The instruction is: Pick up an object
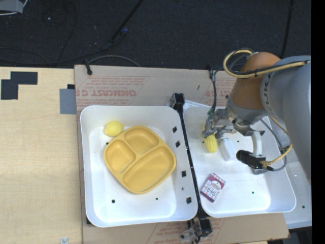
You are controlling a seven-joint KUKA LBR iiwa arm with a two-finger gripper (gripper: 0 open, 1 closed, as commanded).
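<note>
The pincer (pixel 214 134) is down in the right bin (pixel 254 200), in its upper left part, close to the divider between the two bins, and from this slanted angle I cannot tell whether it is released or clenched. Right beneath it, at its lower edge, sits a small yellow piece (pixel 210 146), stubby and rounded, resting on the white floor of that bin; it looks to be touching the pincer's tip or just beside it, but whether it is actually grasped I cannot make out. Above the pincer the wrist rises to the orange band (pixel 256 67), and the grey arm (pixel 294 100) fills the right side of the frame. Moving down the same bin, a small pink and white packet (pixel 212 187) lies flat near the lower left corner, well apart from the pincer. Across the divider, the left bin (pixel 96 197) holds a yellow divided plate (pixel 140 159) with three compartments, set at a tilt in the middle, and a little yellow ball (pixel 114 128) just beside the plate's upper left rim. Both bins rest on a sheet of cardboard (pixel 132 88) with red print, and the pale wooden bench (pixel 35 161) stretches to the left of the frame.
</note>
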